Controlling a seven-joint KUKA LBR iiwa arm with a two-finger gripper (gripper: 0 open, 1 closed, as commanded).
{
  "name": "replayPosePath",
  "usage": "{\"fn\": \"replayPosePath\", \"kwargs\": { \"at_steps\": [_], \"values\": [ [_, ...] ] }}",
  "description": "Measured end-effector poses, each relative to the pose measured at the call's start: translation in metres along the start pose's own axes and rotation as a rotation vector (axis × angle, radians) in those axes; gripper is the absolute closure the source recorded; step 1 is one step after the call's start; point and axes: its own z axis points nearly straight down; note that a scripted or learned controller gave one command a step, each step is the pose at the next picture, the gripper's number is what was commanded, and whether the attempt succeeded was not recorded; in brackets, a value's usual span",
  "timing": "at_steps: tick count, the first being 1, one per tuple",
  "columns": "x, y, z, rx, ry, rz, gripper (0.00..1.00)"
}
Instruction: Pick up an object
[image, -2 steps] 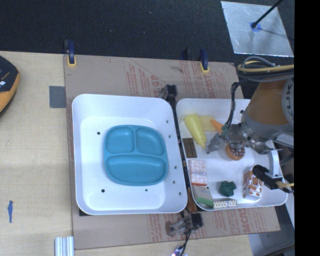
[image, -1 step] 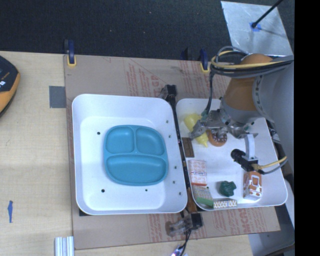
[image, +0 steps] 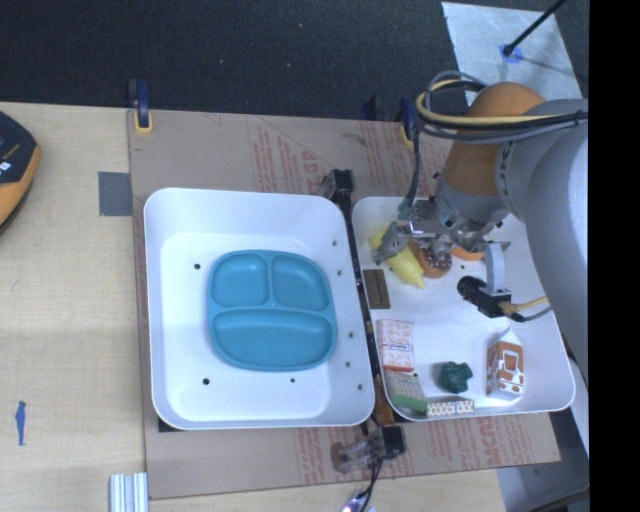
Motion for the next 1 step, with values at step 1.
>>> {"fn": "replayPosePath", "kwargs": {
  "at_steps": [1],
  "values": [
    [-0.0007, -0.0006, -0.0114, -0.001, -0.001, -0.002, 1.00]
  ]
}}
